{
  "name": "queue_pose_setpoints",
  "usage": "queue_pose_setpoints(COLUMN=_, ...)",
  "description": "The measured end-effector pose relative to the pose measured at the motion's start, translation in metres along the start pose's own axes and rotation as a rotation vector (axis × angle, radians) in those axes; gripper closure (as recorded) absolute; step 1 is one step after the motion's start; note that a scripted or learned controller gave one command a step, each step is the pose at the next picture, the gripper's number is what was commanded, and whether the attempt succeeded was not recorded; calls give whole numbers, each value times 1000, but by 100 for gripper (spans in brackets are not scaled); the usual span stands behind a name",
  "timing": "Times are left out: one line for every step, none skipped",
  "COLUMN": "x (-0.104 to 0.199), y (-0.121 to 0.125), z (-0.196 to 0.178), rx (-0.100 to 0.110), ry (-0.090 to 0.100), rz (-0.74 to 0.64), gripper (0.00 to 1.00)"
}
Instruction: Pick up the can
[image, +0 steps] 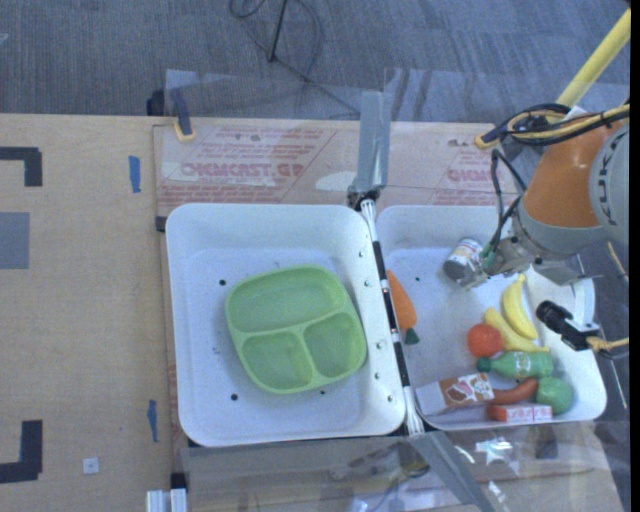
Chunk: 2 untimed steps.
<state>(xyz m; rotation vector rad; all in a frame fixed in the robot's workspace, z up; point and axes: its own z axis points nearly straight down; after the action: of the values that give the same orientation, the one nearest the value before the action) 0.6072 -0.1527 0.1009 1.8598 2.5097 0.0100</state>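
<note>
The can (462, 258) is silver and lies tilted in the upper middle of the right bin (432, 225). My gripper (492, 260) hangs from the grey and orange arm, coming down from the upper right. Its tip sits right against the can's right side. The wrist hides how the can meets the tip.
An orange carrot (402, 300) lies along the right bin's left wall. A banana (517, 308), a red tomato (484, 340), a green bottle (520, 364), a small carton (460, 390) and other toy foods crowd the bin's lower right. A green divided plate (295, 328) lies in the left bin (200, 240).
</note>
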Motion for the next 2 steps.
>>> queue_pose_setpoints(x=35, y=9, z=-55, rx=10, ry=9, rz=-162, gripper=100)
queue_pose_setpoints(x=35, y=8, z=-55, rx=10, ry=9, rz=-161, gripper=0)
